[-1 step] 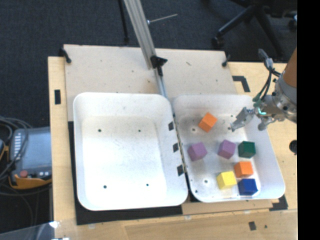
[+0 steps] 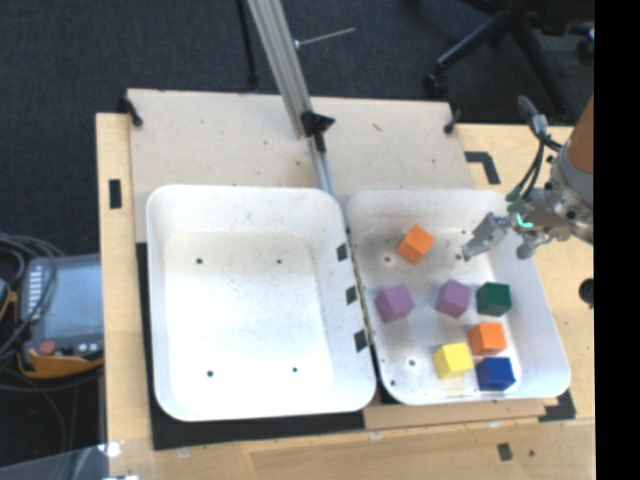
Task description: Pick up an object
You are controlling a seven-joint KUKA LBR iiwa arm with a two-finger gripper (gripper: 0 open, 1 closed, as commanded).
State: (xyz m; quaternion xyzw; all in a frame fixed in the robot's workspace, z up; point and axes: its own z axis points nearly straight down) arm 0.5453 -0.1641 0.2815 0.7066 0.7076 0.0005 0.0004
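Nearest the camera, at the right bin's [image 2: 556, 368] near right corner, a blue cube [image 2: 495, 372] sits just beside a yellow cube [image 2: 452, 358], with an orange cube [image 2: 488, 337] touching it on the far side. Farther back stand a green cube [image 2: 493, 297] and two purple cubes [image 2: 454, 297] [image 2: 394, 302], and a second orange cube [image 2: 415, 243] lies alone toward the far left. The gripper [image 2: 497, 240] hovers over the bin's far right part, its fingers spread apart and holding nothing. The left bin [image 2: 250, 298] lies alongside.
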